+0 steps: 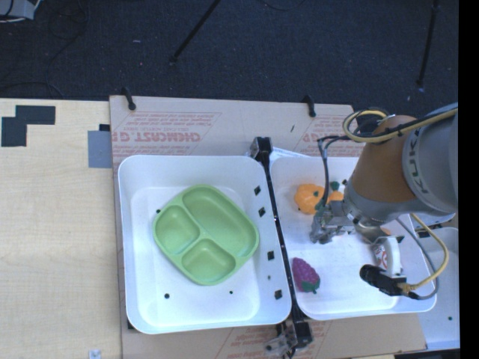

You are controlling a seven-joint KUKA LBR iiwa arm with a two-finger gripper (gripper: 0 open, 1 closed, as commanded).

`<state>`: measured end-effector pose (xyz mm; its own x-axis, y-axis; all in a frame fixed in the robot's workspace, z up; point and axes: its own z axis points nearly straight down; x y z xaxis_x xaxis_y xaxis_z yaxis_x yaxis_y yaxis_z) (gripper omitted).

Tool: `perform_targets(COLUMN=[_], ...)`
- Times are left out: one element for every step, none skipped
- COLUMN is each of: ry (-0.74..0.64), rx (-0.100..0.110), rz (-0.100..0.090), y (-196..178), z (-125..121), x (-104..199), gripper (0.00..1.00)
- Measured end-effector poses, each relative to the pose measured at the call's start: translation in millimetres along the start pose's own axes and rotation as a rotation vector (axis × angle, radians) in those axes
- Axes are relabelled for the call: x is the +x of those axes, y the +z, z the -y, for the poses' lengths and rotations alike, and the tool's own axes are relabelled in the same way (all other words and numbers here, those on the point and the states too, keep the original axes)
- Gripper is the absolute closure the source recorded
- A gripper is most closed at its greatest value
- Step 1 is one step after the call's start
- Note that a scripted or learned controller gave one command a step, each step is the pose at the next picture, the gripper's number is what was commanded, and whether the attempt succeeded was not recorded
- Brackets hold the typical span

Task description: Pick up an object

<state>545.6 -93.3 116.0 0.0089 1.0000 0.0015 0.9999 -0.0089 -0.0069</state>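
In the right bin (340, 301) an orange toy fruit with a green stem (307, 198) lies near the far left corner. A purple bunch of grapes (304, 274) rests by the bin's left wall, toward the front. My gripper (325, 229) hangs low over the middle of this bin, just in front of and right of the orange fruit, with the grapes a little nearer the front on its left. I see nothing held between its fingers. The grey arm with its orange band (378, 172) covers the bin's right side.
The left bin (138, 193) holds a light green divided plate (205, 233) with three compartments. A black divider (274, 230) runs between the two bins. Bare cardboard lies behind the bins and a pale wooden bench top to the left.
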Motion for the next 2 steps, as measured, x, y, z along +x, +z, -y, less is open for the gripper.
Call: perform_targets(ry=[-0.003,-0.009], rx=[-0.008,-0.008], rz=[0.001,0.001], y=[-43,-87], z=[4,3], x=[1,7], gripper=[1.00,1.00])
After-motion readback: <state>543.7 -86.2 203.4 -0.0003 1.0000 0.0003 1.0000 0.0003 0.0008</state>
